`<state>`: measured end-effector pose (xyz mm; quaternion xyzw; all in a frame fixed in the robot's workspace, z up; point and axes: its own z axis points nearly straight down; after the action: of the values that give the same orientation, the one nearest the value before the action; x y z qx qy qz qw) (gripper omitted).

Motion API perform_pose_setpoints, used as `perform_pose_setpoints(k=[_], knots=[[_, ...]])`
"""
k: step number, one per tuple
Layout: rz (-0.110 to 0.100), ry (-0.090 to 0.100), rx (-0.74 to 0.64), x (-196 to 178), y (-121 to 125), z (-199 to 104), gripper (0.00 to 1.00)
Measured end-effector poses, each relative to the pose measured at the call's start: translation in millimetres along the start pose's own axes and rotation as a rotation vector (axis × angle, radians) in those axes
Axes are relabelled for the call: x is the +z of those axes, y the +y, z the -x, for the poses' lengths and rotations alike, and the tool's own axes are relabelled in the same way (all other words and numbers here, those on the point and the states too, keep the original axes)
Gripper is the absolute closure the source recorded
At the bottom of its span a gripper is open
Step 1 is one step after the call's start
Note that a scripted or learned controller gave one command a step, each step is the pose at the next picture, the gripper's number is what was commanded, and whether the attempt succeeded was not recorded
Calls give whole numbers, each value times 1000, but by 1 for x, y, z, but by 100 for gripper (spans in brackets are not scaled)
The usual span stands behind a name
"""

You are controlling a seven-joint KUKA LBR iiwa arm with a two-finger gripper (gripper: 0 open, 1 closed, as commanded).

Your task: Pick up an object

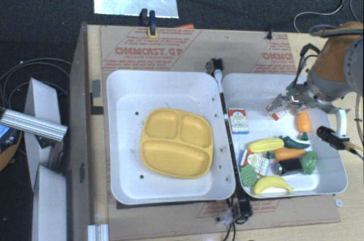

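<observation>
Orange carrot [303, 120] stands lengthwise up-down just beside the gripper [278, 108].

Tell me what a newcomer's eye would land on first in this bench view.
First, the yellow divided plate, alone in the left bin. Next, the bright toy food heaped at the near end of the right bin, including a banana and a carrot. Last, the grey and orange arm reaching in from the right, its gripper over that bin's far part.
</observation>
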<state>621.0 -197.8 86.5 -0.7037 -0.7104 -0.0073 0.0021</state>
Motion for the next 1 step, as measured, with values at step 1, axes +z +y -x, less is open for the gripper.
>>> perform_pose_setpoints(k=[1], knots=[[0, -1, 0, 0, -13, 0, 0]])
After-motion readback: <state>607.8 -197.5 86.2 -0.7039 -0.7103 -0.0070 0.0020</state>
